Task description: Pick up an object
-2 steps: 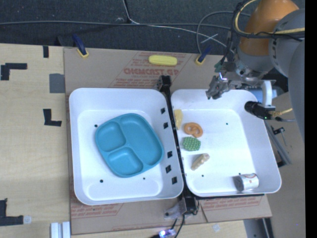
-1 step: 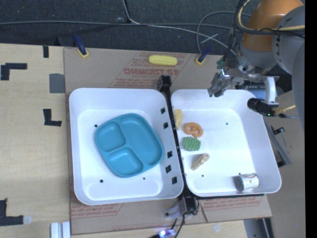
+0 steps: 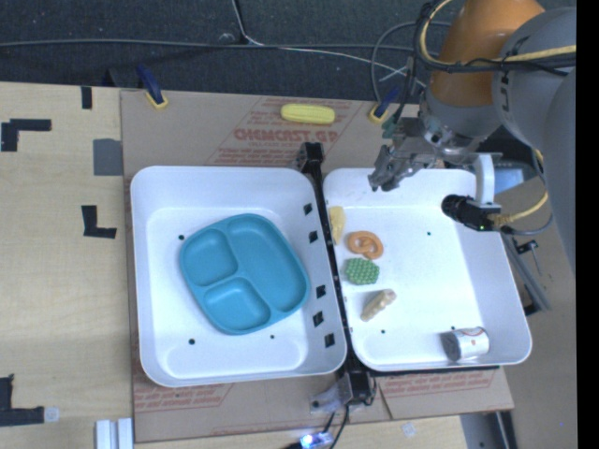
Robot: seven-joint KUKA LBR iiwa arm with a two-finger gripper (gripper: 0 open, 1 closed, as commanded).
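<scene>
My gripper (image 3: 385,178) hangs over the far left corner of the right bin (image 3: 487,251), with nothing seen between its fingers. Below it in that bin lie a yellow piece (image 3: 336,224) against the left wall, an orange pretzel-shaped item (image 3: 365,245), a green knobbly ball (image 3: 361,271) and a tan lump (image 3: 378,303). A grey and white can (image 3: 465,343) lies near the front right corner. The pretzel sits well in front of the gripper, apart from it.
The left bin (image 3: 159,251) holds a blue divided plate (image 3: 243,271). A yellow banana-like object (image 3: 307,113) lies on the cardboard behind the bins. Black clips (image 3: 310,157) join the bins along the middle wall. Cables hang behind the arm.
</scene>
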